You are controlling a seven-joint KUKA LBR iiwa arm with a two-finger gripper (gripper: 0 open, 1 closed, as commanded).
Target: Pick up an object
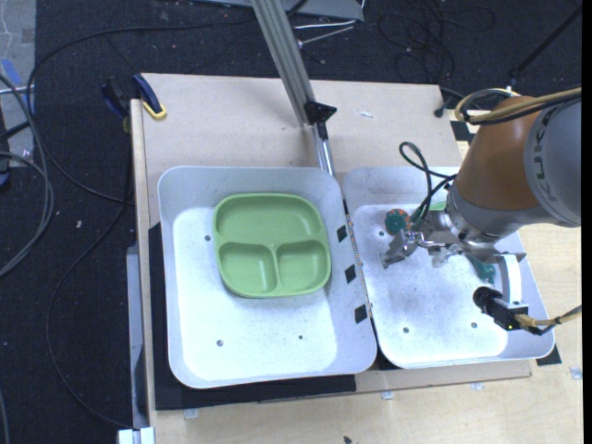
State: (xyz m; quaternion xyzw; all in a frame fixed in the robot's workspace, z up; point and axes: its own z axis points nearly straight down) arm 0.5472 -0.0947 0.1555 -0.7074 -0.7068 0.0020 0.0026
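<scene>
My pincer point(413, 245) hangs low over the right bin point(435, 340), near its upper left part, and my grey arm with its orange band point(495, 160) covers much of what lies behind it. I cannot tell its state from here. A small teal and orange object point(397, 219) lies in that bin just up and left of the pincer, close beside it. A green divided plate point(273, 245) rests in the left bin point(250, 340), well apart, on the worktop point(231, 118).
</scene>
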